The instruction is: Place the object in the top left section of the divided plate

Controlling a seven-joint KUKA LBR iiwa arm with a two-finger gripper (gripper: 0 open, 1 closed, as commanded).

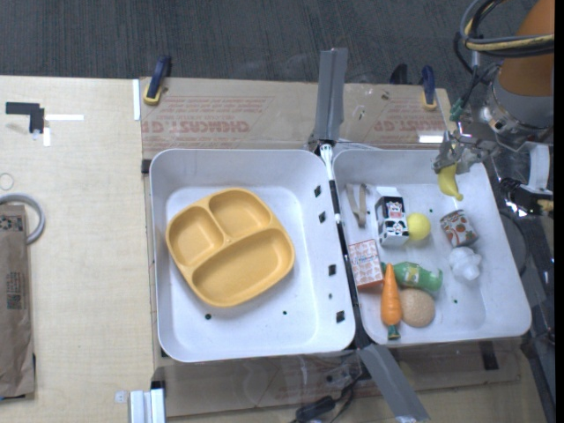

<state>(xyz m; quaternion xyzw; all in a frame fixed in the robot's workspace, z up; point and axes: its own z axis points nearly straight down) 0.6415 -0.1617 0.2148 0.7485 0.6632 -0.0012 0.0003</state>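
Left white bin [176, 324]: the yellow three-section plastic plate [231, 246] lies tilted on its floor, all sections bare. Right white bin [493, 315]: orange carrot [390, 300], green bottle [416, 276], red carton [364, 263], round yellow ball [419, 226]. My jaws [451, 167] hang above the right bin's far corner, pinched on a small yellow banana [450, 183], which dangles well apart from the plate.
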